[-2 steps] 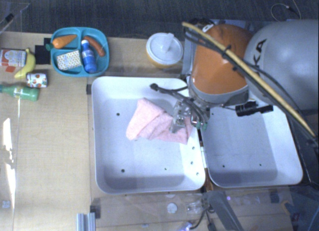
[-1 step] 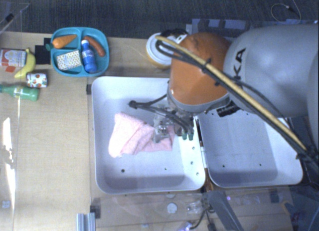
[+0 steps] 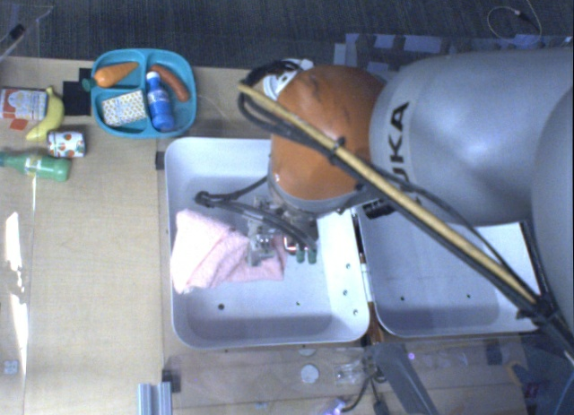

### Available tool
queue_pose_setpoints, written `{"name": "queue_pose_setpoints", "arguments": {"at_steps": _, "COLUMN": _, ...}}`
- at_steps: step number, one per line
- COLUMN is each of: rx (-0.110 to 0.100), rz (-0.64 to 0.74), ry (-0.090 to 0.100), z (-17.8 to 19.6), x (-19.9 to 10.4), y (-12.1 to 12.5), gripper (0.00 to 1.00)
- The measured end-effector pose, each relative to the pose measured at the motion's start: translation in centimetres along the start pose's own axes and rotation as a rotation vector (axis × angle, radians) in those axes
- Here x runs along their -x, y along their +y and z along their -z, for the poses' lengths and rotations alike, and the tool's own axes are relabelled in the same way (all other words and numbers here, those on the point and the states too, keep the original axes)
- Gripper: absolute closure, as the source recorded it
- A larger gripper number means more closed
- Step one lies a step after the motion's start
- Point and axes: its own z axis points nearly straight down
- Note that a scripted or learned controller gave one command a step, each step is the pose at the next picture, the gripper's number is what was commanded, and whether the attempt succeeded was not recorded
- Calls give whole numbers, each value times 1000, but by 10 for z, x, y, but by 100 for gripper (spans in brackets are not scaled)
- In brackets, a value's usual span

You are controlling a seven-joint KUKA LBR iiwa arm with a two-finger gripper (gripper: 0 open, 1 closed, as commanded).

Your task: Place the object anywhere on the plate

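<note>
In the left shallow white bin (image 3: 215, 324), a crumpled pink cloth (image 3: 215, 252) lies just left of the gripper (image 3: 280, 247), its right edge beneath it; the jaws' spread is unclear. Farther off, a blue sectioned plate (image 3: 184, 90) holds toy food.

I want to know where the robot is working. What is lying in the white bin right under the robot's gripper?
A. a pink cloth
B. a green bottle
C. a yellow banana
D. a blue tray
A: a crumpled pink cloth lies in the left white bin, right beneath the gripper, while the banana, green bottle and blue tray sit outside the bin on the bench.
</note>
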Motion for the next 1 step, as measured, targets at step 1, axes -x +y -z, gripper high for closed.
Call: {"name": "queue_pose_setpoints", "arguments": {"at_steps": 1, "rx": 0, "rz": 0, "ry": 0, "z": 0, "x": 0, "y": 0, "gripper": 0}}
